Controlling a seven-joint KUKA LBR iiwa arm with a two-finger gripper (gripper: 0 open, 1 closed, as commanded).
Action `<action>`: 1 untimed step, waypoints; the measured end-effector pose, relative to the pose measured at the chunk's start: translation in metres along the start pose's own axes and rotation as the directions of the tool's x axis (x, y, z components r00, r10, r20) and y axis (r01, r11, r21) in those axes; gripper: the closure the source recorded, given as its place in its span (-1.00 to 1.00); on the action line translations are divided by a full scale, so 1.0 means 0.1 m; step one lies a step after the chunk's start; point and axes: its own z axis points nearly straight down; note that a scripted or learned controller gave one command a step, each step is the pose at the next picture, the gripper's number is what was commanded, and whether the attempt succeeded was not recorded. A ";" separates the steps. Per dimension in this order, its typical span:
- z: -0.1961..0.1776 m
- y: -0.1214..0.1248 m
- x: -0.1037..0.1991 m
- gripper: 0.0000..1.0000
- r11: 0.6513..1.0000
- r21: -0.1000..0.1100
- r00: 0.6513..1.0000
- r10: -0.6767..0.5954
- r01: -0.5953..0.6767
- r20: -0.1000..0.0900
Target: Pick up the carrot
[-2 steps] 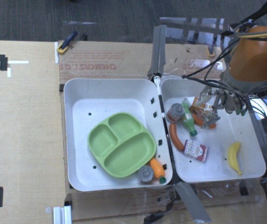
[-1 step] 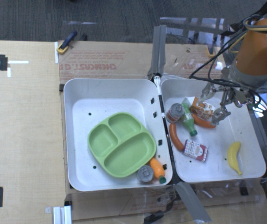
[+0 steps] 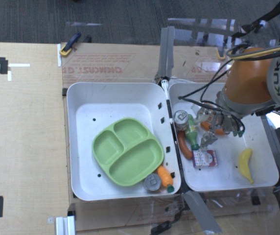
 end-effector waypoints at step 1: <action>-0.11 0.00 -0.02 1.00 1.000 0.001 1.000 0.001 -0.001 0.006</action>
